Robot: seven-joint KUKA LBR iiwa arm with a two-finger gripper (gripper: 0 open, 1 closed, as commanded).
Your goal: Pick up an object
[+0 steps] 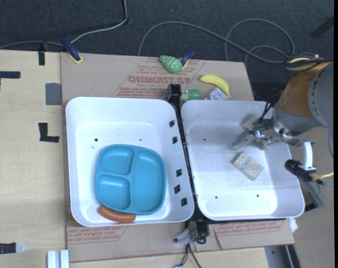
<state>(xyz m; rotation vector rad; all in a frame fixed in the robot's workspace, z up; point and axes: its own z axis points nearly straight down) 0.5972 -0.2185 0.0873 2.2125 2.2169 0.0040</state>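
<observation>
Camera view looks down on two white bins side by side; the arm (305,99) reaches in from the right over the right bin (224,200). Its gripper (251,137) sits low over the upper right part of that bin, fingers pointing left and slightly down in the frame. Whether anything lies between them I cannot tell — the fingertips blur into the white floor, and their opening is not readable.

The nearest candidate is a small patterned packet (247,165), lying flat on the bin floor just below the gripper in the frame and a touch to its right, apart from it. The packet is roughly rectangular, turned at a slant, its long axis running from upper left to lower right. My judgement is that a pick here turns on shifting toward the near rim and squaring the fingers across the packet's short side.

The left bin (79,116) holds a blue divided plate (129,177) and an orange sausage-shaped toy (116,215) — both well apart from the gripper.
</observation>
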